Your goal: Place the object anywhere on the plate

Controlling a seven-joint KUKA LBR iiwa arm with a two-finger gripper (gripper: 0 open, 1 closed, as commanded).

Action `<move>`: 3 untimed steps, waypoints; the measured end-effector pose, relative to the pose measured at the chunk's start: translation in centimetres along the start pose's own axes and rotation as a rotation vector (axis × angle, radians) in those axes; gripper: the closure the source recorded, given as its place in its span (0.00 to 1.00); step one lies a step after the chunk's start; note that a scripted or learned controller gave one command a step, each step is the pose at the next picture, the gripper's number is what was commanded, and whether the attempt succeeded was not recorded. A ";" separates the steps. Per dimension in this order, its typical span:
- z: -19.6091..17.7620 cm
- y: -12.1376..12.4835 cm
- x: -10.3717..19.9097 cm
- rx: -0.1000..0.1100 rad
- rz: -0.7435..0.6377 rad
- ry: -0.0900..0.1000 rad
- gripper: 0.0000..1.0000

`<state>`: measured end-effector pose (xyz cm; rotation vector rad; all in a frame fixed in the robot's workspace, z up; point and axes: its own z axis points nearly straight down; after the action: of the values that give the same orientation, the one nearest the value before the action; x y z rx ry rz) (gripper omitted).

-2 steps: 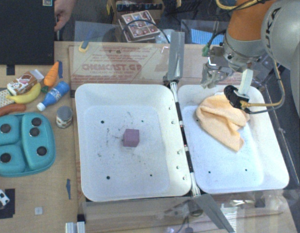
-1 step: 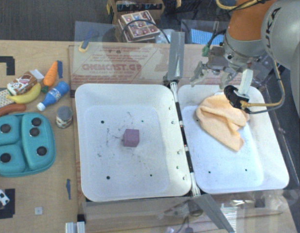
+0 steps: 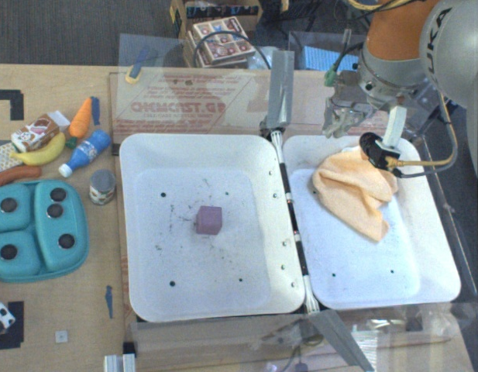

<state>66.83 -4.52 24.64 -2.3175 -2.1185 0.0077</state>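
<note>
Left bin [image 3: 146,161]: purple cube [image 3: 208,220] central, clear of walls.

Two shallow white plastic bins: left bin [image 3: 146,169] smooth, faintly glossy, flecked with dark specks; right bin [image 3: 424,270] the same sheen. Small matt purple cube [image 3: 208,220], dull as foam. Soft crumpled pale-orange cloth [image 3: 356,188], folds everywhere. Bare light wood bench top [image 3: 53,84], matt. Glossy teal plastic toy tray [image 3: 36,231]. Brown cardboard box [image 3: 215,10] behind. Smooth grey metal arm casing [image 3: 459,45], shiny orange band [image 3: 405,14].

Even, bright light; perhaps slightly soft.
</note>
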 end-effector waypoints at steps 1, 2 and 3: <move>0.0 0.0 0.0 0.000 0.000 0.000 0.00; -0.9 0.1 -0.1 0.000 0.001 -0.001 1.00; 4.6 0.5 -6.6 -0.001 0.048 0.001 1.00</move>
<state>66.67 -11.12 20.03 -2.3678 -2.0616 0.0053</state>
